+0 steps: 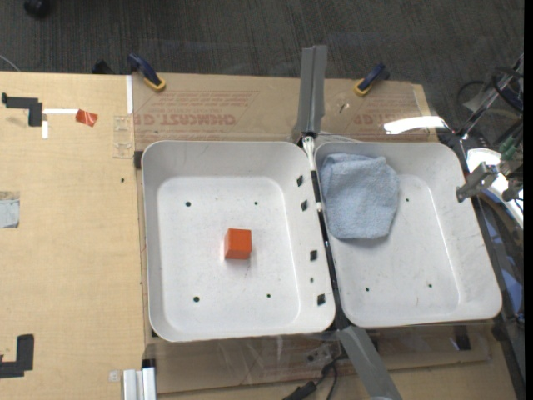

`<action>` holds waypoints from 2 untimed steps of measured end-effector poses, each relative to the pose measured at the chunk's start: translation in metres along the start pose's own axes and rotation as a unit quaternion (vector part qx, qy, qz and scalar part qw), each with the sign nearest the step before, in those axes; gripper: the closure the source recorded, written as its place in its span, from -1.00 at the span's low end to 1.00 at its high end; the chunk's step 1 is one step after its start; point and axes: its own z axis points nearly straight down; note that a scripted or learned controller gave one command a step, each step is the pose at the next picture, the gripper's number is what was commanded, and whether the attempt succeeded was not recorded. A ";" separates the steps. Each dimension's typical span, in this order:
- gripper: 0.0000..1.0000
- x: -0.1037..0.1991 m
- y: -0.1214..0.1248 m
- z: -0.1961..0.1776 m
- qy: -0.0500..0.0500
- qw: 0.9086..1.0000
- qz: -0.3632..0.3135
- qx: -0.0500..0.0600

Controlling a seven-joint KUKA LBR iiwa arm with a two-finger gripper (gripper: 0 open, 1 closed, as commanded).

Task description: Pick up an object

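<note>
Two candidates lie untouched in the bins, so I judge the pick not yet begun. Nearest, low in the frame's centre-left, a small orange-red cube [238, 244] sits alone on the floor of the left white plastic bin [166, 223]. Further up, right of centre, a crumpled pale-blue cloth [360, 196] rests in the right white bin [441, 282], against its upper-left corner. At the right edge, the metal gripper [476, 183] hangs over that bin's rim, well apart from both; whether it is open I cannot tell.

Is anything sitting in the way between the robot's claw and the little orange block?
The gripper sits at the right bin's far edge; the small orange cube lies in the left bin. A crumpled grey-blue cloth and the bins' raised rims lie between them, both low.
</note>
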 end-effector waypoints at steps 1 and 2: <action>-1.00 0.030 -0.010 -0.056 -0.001 0.999 0.039 -0.001; -1.00 0.014 -0.051 0.046 0.000 1.000 -0.021 0.000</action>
